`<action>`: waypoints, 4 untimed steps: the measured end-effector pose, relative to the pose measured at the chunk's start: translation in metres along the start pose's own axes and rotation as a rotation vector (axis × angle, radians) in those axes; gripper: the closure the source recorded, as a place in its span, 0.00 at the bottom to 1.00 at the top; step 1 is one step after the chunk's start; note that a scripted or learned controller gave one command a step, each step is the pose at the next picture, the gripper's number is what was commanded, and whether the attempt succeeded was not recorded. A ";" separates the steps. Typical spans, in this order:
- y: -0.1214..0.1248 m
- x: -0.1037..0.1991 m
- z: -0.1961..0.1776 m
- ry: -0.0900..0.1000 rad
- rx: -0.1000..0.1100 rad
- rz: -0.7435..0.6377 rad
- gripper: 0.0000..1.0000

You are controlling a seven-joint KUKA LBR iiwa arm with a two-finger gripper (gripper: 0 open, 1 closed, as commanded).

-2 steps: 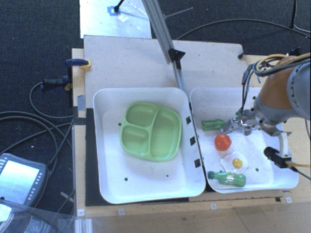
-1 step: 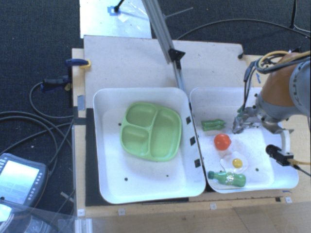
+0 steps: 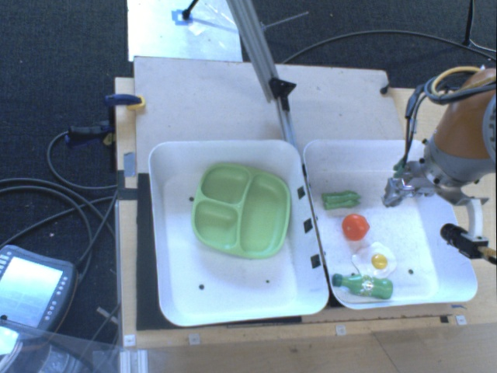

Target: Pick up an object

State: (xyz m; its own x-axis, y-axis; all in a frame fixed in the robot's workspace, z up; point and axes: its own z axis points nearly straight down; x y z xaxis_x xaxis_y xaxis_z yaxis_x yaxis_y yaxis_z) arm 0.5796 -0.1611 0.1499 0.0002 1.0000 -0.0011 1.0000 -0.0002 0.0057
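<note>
In the right bin (image 3: 435,243) lie a green pod-shaped toy (image 3: 341,200), a red-orange ball (image 3: 356,226), a fried-egg toy (image 3: 380,260) and a green bottle (image 3: 365,286) on its side near the front edge. My gripper (image 3: 394,192) hangs over the right bin's upper right part, to the right of the green pod and apart from it. Nothing shows between its fingers. The arm's orange band (image 3: 464,130) sits above it at the right edge.
The left bin (image 3: 175,286) holds a light green divided plate (image 3: 240,210). A slanted metal pole (image 3: 260,49) crosses the bench above the bins. Cables and a teach pendant (image 3: 27,286) lie on the floor at the left.
</note>
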 end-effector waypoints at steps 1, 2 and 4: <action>-0.003 0.001 -0.045 0.000 -0.001 -0.005 1.00; 0.007 0.002 -0.093 -0.001 -0.002 -0.006 1.00; 0.016 0.112 -0.089 0.003 0.003 -0.013 1.00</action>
State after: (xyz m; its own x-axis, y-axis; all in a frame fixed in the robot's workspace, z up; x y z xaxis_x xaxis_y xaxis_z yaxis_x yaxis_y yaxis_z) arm 0.5955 -0.0495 0.2387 -0.0126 0.9999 0.0021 0.9999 0.0126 0.0023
